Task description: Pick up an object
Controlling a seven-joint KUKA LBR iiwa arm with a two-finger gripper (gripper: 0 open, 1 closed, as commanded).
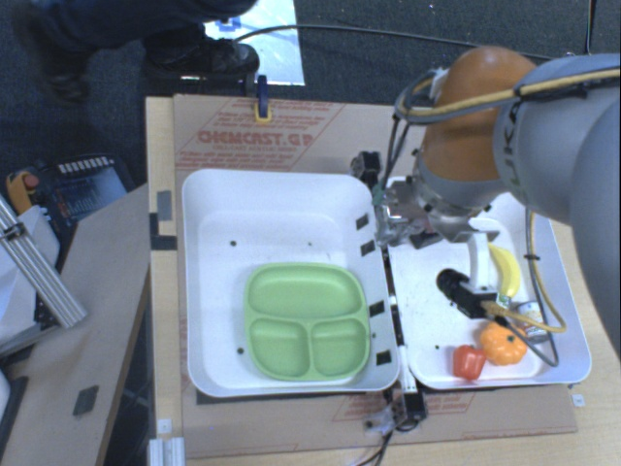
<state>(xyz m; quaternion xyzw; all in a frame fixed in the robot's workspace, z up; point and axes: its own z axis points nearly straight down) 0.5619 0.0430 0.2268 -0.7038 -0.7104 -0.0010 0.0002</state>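
Note:
My gripper (394,217) hangs low over the far left corner of the right bin (423,330), close to the wall between the two bins. Nothing shows between its fingers. A yellow banana (506,271) lies in the right bin, to the right of the gripper. An orange fruit-like toy (504,346) and a small red piece (468,361) sit side by side near that bin's front edge. The grey arm with its orange band (480,115) covers the bin's far part.
A green divided plate (306,320) lies in the front half of the left bin (209,260). Cardboard sits under both bins. A grey side table (87,289) with an aluminium bar stands to the left.

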